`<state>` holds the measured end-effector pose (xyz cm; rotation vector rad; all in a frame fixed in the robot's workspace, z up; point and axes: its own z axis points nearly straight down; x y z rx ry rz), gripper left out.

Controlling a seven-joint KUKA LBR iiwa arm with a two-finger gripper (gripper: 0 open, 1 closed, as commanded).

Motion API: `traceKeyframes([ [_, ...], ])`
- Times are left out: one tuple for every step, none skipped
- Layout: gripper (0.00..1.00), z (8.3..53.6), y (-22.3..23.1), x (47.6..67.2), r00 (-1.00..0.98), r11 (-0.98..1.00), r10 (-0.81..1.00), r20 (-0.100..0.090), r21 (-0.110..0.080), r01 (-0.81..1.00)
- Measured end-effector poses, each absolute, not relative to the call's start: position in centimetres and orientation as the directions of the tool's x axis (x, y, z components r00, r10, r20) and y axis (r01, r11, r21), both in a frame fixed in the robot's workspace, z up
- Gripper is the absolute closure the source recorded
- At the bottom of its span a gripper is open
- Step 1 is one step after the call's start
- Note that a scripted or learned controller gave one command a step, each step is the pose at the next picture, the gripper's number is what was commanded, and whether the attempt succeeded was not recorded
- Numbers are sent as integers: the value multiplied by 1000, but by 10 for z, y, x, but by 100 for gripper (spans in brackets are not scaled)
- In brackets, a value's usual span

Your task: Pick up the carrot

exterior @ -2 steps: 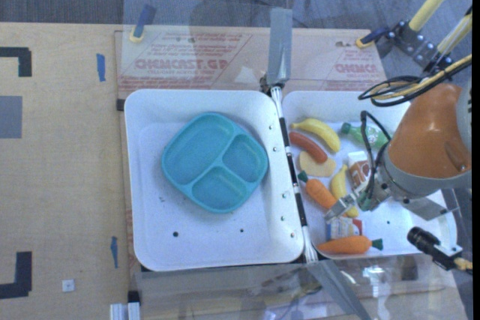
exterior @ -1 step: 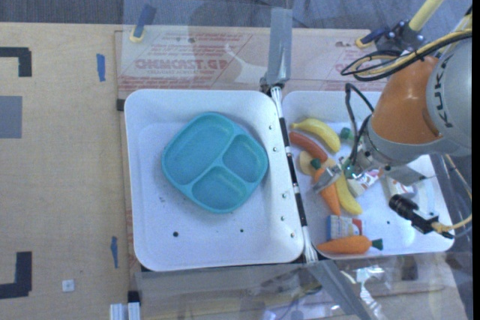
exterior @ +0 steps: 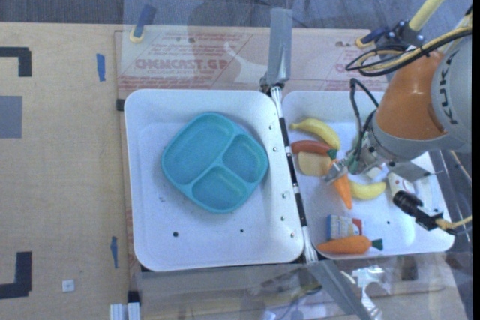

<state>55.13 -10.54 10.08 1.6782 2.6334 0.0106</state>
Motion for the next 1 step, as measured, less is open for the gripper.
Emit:
traceKeyframes([
  [100, 185, -38, 516, -429, 429, 903, 0, 1, 903],
])
